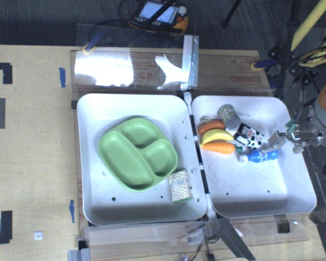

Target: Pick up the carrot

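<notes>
The carrot [218, 148] sits in the right bin [271, 192], touching the banana [215, 137] right behind it, and a black-and-white toy [248, 136] is just beside its tip. The gripper [285, 137] is at the bin's right edge, half lost in clutter, so I can't tell how its fingers stand. There's lots of bare floor in the bin's near half. The left bin [92, 194] has a green plate [138, 153].

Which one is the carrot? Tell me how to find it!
Look in the right-hand white bin. A little pile of toys sits near its left wall. The carrot is the orange one lying at the front, just below the yellow banana.
</notes>
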Available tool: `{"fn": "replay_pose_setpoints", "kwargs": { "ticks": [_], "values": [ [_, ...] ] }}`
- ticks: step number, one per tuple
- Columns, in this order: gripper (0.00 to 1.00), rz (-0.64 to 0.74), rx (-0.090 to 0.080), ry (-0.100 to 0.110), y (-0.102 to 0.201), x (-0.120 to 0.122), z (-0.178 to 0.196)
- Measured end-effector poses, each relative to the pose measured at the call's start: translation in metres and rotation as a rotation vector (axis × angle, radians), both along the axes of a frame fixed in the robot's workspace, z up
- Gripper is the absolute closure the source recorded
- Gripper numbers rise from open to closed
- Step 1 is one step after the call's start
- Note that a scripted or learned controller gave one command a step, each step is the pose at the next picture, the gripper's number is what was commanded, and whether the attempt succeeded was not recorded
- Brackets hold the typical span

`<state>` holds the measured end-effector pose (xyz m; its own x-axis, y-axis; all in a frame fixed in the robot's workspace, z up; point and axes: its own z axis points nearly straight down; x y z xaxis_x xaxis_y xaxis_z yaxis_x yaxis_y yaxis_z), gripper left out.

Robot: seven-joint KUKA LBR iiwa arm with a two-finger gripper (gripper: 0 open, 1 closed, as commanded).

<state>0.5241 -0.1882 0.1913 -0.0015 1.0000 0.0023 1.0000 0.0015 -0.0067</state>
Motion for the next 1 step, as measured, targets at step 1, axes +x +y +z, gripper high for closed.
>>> {"fn": "replay_pose_setpoints", "kwargs": {
  "ticks": [1],
  "values": [
    [0.0, 0.235, 0.002, 0.001, 0.0788, 0.0235, -0.0465]
  ]
}}
